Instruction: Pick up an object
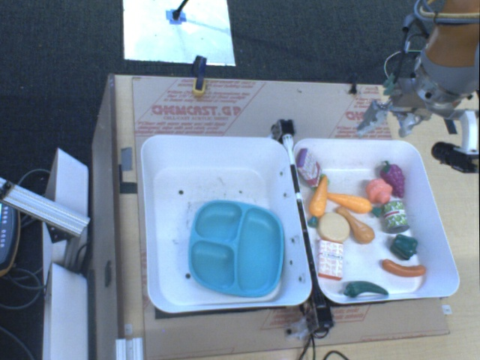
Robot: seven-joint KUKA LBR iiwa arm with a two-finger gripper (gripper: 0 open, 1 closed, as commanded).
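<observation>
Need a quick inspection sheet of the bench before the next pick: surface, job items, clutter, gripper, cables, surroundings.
Surface: bench covered with printed cardboard; two white bins side by side, left bin, right bin.
Job's things: in the right bin, toy food: grapes, two carrots, drumstick, can, sausage, green pepper, green chili, small carton.
Clutter: blue divided plate in the left bin.
Gripper: gripper above the bench beyond the right bin's far rim, fingers open, holding nothing.
Cables: wires on the wrist; cords on the floor at left.
Surroundings: dark carpet; white sheet on the floor beyond the bench.
</observation>
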